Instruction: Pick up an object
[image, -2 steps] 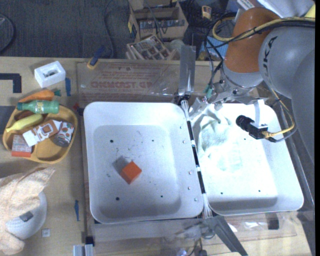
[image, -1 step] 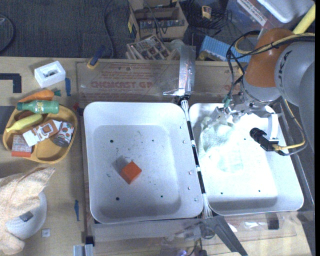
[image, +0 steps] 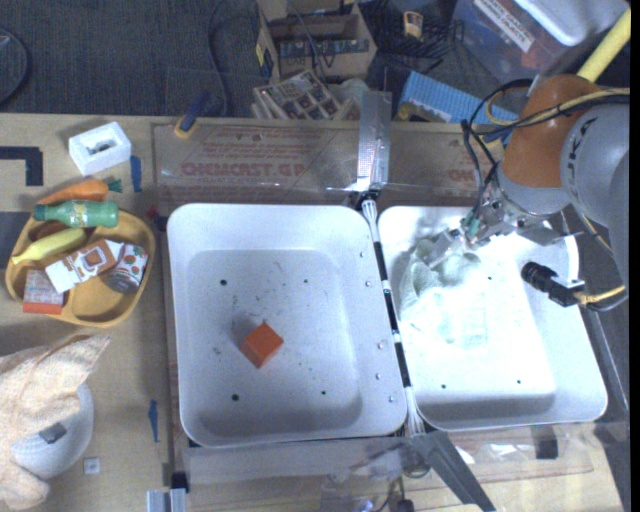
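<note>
You can't tell how the gripper (image: 478, 222) ends; it blurs at the upper right, low over the right bin (image: 575, 395), likely reaching for the pale crumpled wrap (image: 432, 272) just below it. The orange block (image: 263, 343), hard-edged and matte, sits centre-left in the left bin (image: 190, 250), well apart

Small cube-shaped block (image: 263, 344): orange. Two shallow plastic bins (image: 200, 240): white. Round bowl (image: 20, 262): yellow. Arm band (image: 545, 130): orange.

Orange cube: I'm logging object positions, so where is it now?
The orange cube lies alone near the middle of the left bin in the camera view.
</note>
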